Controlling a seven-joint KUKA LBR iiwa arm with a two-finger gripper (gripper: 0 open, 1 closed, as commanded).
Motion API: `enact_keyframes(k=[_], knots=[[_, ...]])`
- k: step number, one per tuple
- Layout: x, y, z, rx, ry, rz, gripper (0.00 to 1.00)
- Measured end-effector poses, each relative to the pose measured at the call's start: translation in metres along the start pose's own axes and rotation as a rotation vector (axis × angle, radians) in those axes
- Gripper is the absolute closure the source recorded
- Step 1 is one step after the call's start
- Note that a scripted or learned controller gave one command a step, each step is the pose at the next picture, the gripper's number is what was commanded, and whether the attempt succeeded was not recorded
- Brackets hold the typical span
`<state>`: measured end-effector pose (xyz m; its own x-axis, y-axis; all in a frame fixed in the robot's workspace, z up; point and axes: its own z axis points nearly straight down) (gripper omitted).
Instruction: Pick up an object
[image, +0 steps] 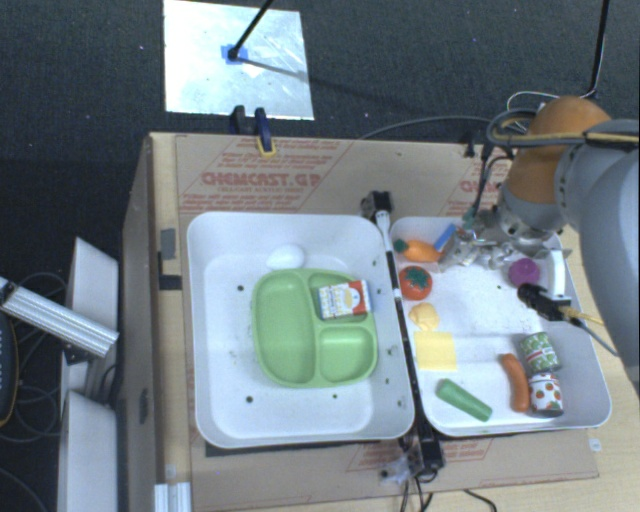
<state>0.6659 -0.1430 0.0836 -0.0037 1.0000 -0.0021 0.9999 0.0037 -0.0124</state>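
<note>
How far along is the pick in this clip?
Early. Done: the tool has reached the far end of the right bin, near the carrot and purple ball. In hand: nothing visibly between its fingers. Left: grasp and lift; the tomato, sausage and green piece lie on the bin floor.

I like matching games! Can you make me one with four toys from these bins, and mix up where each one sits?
Things:
1. green tray
2. tomato
3. yellow square
4. purple ball

Places:
A. right bin, close beside the arm's wrist
B. left bin, with a small carton lying on it
C. right bin, near the divider, just below the carrot
D. right bin, between a pale yellow lump and a green pickle shape

Pairs: 1-B, 2-C, 3-D, 4-A
</note>
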Motion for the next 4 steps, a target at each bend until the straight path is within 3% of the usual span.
enact_keyframes(k=[1,2,3,4], knots=[[0.001,0.002,-0.011,-0.006,0.002,-0.002,1.0],[-0.001,0.001,-0.011,-0.005,-0.002,-0.002,0.0],[-0.009,0.001,-0.001,0.0,0.002,0.0,0.0],[-0.008,0.002,-0.012,-0.005,0.002,-0.002,1.0]])
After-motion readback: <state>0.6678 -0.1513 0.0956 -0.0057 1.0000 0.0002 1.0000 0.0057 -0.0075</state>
